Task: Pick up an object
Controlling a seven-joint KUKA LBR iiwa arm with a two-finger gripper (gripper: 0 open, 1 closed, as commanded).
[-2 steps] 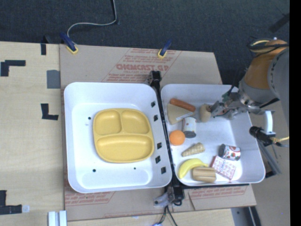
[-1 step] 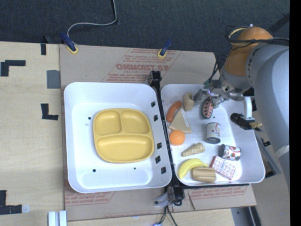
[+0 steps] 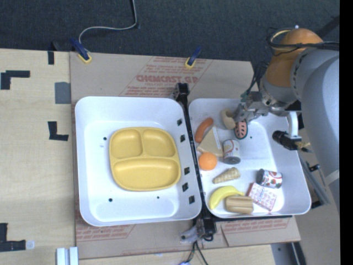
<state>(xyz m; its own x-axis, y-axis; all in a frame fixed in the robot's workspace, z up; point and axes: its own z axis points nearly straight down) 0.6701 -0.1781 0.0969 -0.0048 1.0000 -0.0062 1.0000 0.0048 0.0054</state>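
The arm point(image 3: 309, 76) reaches in from the upper right of the frame; its gripper point(image 3: 246, 110) hangs over the top of the right bin point(image 3: 287, 170), just above a watermelon slice point(image 3: 241, 129), and whether it is apart or together I cannot tell. Below lie a sausage point(image 3: 203, 128), a cheese wedge point(image 3: 210, 143), a small can point(image 3: 231, 151), an orange point(image 3: 207, 162), a cone point(image 3: 226, 175), a banana point(image 3: 222, 195), a bread roll point(image 3: 239, 205), a red-patterned card point(image 3: 262, 196) and a red cup point(image 3: 269, 178); the left bin point(image 3: 91, 164) holds a yellow divided tray point(image 3: 145, 159).
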